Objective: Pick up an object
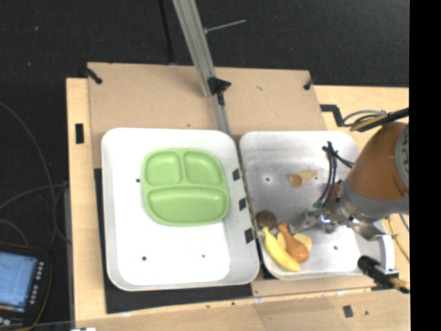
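Jaws [308, 221] low in the right bin [275, 150], just beside banana [278, 252] and carrot [292, 243]. Cannot tell whether apart or together. Green plate [186, 187] in left bin [124, 205].

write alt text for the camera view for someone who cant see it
A grey robot arm with an orange band reaches from the right into the right white bin, its gripper low beside a banana, an orange piece and a small brown object. The left white bin holds a green divided plate.
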Controlling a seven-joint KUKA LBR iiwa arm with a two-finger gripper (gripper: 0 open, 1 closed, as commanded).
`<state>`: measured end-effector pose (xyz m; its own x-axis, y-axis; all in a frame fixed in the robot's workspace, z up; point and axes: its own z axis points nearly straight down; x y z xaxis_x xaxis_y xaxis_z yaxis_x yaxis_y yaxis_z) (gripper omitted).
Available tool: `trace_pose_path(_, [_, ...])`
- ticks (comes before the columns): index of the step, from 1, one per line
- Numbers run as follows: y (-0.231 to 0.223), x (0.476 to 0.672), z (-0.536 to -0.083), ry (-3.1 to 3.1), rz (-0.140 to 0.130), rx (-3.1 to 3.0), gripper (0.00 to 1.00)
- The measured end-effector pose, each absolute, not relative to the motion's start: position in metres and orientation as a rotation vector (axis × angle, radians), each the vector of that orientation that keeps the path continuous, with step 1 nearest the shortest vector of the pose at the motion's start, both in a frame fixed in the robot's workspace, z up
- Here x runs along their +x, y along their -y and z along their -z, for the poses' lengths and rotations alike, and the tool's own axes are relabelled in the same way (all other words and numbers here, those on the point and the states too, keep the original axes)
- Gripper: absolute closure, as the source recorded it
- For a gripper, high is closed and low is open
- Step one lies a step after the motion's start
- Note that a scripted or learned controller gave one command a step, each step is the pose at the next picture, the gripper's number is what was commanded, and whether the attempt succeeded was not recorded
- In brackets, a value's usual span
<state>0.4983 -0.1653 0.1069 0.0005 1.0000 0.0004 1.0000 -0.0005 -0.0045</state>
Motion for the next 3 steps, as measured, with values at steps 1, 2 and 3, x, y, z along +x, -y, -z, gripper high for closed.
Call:
trace_pose_path(1, [0.167, 0.501, -0.122, 2.219, 0.004, -2.23, 1.0])
trace_pose_path(2, [0.167, 0.502, -0.186, 2.231, 0.006, -2.224, 1.0])
trace_pose_path(3, [0.179, 0.505, -0.245, 2.231, 0.005, -2.225, 1.0])
